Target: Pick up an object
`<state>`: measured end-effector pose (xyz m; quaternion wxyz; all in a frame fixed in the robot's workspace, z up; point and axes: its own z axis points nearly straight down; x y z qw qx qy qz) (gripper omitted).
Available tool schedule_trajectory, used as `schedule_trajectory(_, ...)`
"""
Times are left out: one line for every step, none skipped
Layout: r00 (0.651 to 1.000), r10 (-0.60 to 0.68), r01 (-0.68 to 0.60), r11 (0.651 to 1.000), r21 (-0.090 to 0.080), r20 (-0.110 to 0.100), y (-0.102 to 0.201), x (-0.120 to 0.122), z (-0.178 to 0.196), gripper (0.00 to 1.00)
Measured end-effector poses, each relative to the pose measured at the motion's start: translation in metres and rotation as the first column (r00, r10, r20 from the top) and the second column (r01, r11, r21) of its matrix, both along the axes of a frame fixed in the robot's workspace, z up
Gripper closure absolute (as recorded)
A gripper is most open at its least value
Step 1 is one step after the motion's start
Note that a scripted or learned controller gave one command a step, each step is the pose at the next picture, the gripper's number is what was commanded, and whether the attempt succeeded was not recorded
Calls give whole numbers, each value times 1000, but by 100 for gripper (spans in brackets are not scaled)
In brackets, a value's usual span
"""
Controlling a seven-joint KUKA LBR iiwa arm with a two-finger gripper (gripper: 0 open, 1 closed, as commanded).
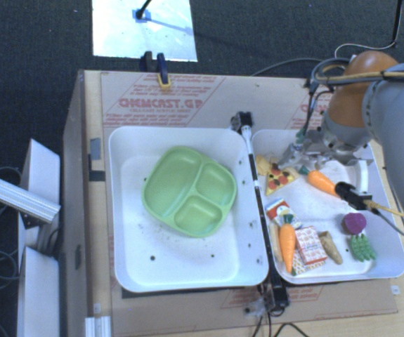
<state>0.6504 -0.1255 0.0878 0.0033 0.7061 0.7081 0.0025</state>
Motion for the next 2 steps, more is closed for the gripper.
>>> schedule_trajectory(1000, 1, -1, 1000, -2, 0, 10, 3, 0, 0)
schedule_trajectory(1000, 3, -3, 1000, 0, -18, 1, 17, -2, 0)
